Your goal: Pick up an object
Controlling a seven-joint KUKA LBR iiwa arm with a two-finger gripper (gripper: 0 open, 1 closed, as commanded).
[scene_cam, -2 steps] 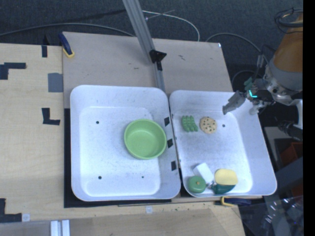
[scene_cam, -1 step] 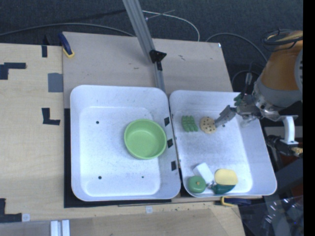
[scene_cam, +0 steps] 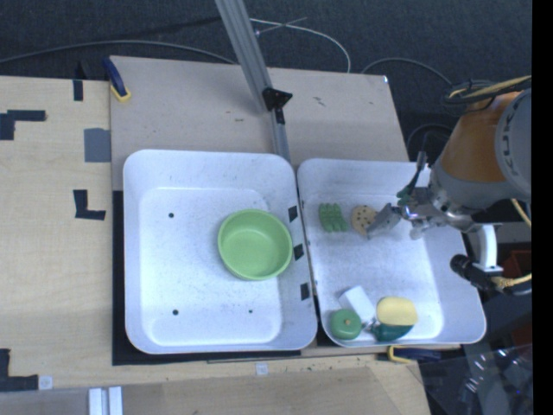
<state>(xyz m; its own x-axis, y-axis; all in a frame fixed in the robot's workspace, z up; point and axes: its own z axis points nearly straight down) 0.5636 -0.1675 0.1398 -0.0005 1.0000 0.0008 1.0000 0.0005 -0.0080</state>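
Note:
My gripper (scene_cam: 380, 221) hangs over the upper part of the right bin (scene_cam: 449, 266), its fingers pointing left. Just left of the tips lies a tan, dotted cookie-like disc (scene_cam: 361, 216), and beyond it a green ridged piece (scene_cam: 331, 217). Nothing shows between the fingers. At the right bin's front edge sit a green round toy (scene_cam: 346, 324), a white block (scene_cam: 358, 301), a yellow lump (scene_cam: 397, 310) and a teal piece (scene_cam: 391, 330). A green bowl (scene_cam: 254, 245) rests in the left bin (scene_cam: 164, 258).
A grey pole (scene_cam: 246, 46) slants down to the bins' top seam. A blue and yellow clamp (scene_cam: 117, 79) sits at the bench's back left. Cables lie on the dark floor behind.

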